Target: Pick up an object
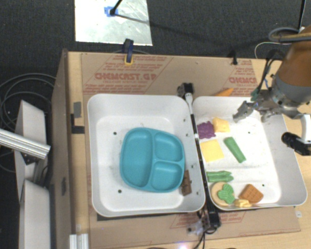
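Observation:
My gripper (245,111) hangs over the upper part of the right bin (287,175), up and to the right of the toy food. Below it lie a purple grape bunch (206,129), a small yellow block (221,125), a flat yellow slice (212,151) and a green cucumber (235,150). Green bean pods (219,176) lie lower down. A small tan dish (215,197) at the bin's front edge carries a green piece (226,193) and a brown waffle (251,193). Nothing shows between the gripper and these things.
The left bin (106,139) holds a blue divided plate (152,159), with a brown piece (186,183) at its right side. An orange carrot (224,92) lies on the cardboard behind the right bin. The arm comes in from the right.

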